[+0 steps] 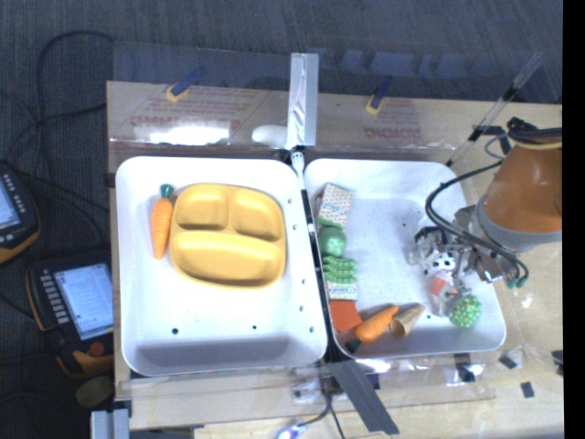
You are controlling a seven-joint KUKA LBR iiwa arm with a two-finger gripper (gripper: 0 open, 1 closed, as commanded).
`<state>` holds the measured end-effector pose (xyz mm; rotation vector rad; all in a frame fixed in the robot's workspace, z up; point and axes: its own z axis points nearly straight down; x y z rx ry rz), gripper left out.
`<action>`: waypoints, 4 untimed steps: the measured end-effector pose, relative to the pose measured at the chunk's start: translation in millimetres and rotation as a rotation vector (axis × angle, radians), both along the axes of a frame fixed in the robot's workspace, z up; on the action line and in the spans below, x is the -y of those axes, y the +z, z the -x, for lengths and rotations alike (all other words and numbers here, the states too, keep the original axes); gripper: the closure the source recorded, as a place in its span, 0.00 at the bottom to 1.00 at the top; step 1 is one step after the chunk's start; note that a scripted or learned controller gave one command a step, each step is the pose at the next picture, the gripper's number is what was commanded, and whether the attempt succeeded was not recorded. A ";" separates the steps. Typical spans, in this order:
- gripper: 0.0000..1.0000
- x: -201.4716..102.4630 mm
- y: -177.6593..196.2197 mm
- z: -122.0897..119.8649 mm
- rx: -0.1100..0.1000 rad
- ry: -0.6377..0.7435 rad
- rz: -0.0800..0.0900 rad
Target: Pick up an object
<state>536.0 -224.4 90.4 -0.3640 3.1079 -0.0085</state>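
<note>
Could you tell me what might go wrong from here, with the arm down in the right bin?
The pincer sits low among a small orange-white item and a green bumpy ball near the right bin's wall; it may nudge them apart instead of gripping one. The loose black cable could snag.

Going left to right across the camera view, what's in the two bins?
Carrot → yellow divided tray → green pea pod → second carrot → gripper → green bumpy ball.
</note>
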 end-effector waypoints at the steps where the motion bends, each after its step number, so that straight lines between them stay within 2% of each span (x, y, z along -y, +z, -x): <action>1: 0.00 -1.9 0.8 33.9 0.005 -0.002 0.000; 2: 1.00 -2.4 11.3 32.3 0.005 -0.001 0.002; 3: 1.00 -54.4 1.5 -11.3 0.001 -0.111 0.000; 4: 1.00 -114.5 29.2 19.5 -0.012 -0.025 -0.005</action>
